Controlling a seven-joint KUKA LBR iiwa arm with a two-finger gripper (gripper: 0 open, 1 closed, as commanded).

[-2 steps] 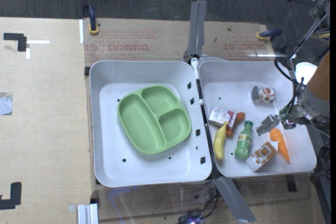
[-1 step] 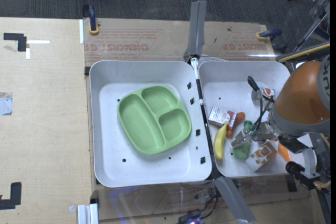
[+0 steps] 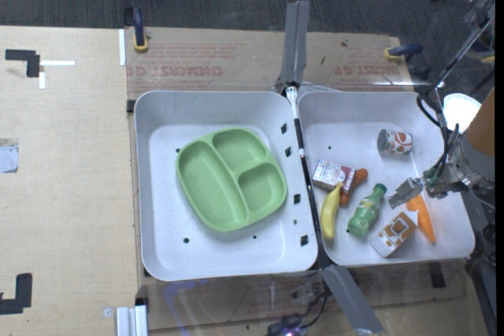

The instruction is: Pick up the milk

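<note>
Because the claw (image 3: 415,189) hangs low over the crowded right bin (image 3: 346,110), a small error in aim could close it on the wrong thing. Its fingers stand apart with nothing between them. The milk (image 3: 394,234), a small white and orange carton with flat sides and crisp corners, lies just below the claw, tipped on its side. An orange carrot (image 3: 425,220) sits touching the carton's far edge (easy to snag instead), and a green bottle (image 3: 365,210), rounded and glossy, lies just to the claw's left. The carton's smooth card faces may slip if gripped across a corner. Further left lie a yellow banana (image 3: 330,210) and a small box (image 3: 331,174); above, a can (image 3: 394,142).
</note>
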